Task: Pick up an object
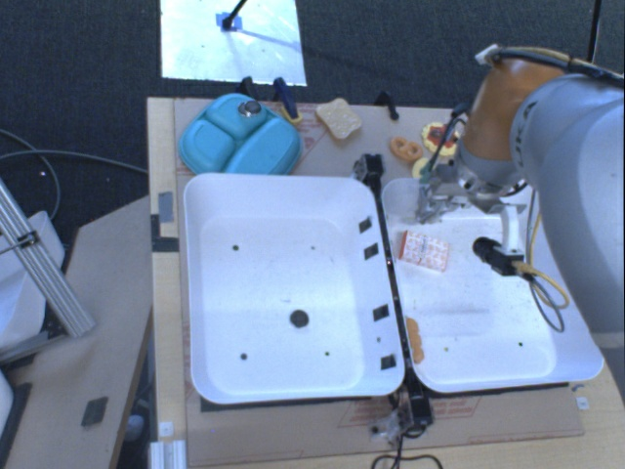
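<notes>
- The arm (547,145) comes in from the right and its gripper (430,206) hangs over the far left corner of the right bin (547,360).
- The claw points down toward the bin floor, but from this angle I cannot tell if it is open or closed. Nothing can be seen caught in it.
- The nearest thing to pick is a small flat packet (425,250), white with a red pattern. It lies on the floor of the right bin, just beside and a little nearer to the camera than the gripper. It looks apart from the gripper, not lifted.
- A second candidate is a small orange piece (414,338) at the left wall of the same bin, closer to the front. It is well apart from the gripper.
- The left bin (225,360) holds a dark round thing (299,318) near its middle; it may be an object or only a mark, I cannot say.
- Behind the bins, on the bench, there are a blue tray (239,137), a toast piece (339,118) and a pretzel (405,149). They lie outside the bins.
- My judgement: the task is not yet done. The approach seems made, since the gripper is low and near the packet, but the grasp and the lift are both left.
- The packet is flat, so I think it will be hard to take hold of.
</notes>
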Robot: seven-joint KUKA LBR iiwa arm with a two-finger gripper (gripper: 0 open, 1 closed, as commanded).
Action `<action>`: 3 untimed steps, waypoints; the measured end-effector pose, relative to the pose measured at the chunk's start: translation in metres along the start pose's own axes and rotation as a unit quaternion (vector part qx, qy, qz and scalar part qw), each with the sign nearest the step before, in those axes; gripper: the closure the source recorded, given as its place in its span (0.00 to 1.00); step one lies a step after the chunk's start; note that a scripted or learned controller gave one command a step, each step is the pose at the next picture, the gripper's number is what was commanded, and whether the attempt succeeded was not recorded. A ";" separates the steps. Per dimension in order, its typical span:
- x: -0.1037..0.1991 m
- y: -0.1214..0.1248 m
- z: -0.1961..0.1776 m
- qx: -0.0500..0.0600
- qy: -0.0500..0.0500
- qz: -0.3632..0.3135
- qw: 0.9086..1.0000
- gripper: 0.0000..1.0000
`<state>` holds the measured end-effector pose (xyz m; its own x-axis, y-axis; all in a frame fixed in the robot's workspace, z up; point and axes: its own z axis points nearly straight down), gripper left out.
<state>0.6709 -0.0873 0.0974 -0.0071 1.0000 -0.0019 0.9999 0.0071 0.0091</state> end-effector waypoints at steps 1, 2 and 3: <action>-0.017 -0.088 0.009 0.001 0.001 0.005 1.000 1.00; 0.104 -0.093 -0.095 -0.001 0.004 -0.005 1.000 1.00; 0.022 -0.083 -0.088 0.002 0.000 0.005 1.000 1.00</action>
<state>0.5870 -0.0658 0.1849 0.0038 1.0000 -0.0024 1.0000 -0.0038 0.0042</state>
